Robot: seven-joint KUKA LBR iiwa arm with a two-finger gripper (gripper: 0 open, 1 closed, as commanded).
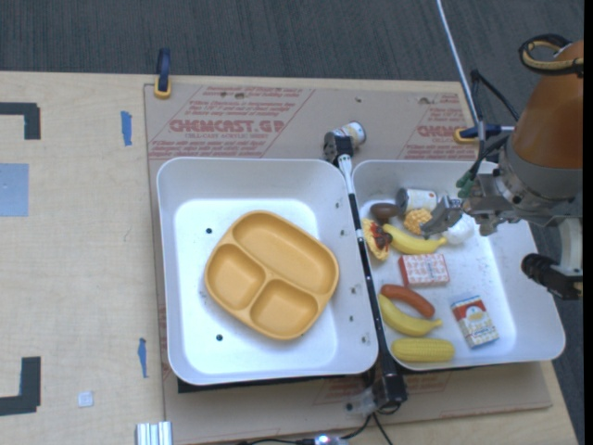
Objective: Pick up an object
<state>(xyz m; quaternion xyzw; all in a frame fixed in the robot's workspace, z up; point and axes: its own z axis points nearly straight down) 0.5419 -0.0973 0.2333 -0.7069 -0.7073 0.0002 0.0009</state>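
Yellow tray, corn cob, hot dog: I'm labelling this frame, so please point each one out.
Yellow tray (pixel 271 274), camera view, centre divider.
Corn cob (pixel 423 349), camera view, middle of the cob.
Hot dog (pixel 408 298), camera view, middle of the sausage.

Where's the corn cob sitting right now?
The corn cob lies at the near edge of the right bin, just below a banana and left of the small carton.

Lying under dark grey carpet floor (pixel 278 17) at top. Spreading pale wood counter (pixel 74 248) across left, bearing black corner marks, blue tape strips. Resting on it: brown printed board (pixel 241 123), clamped by blue-yellow clip (pixel 163 72).
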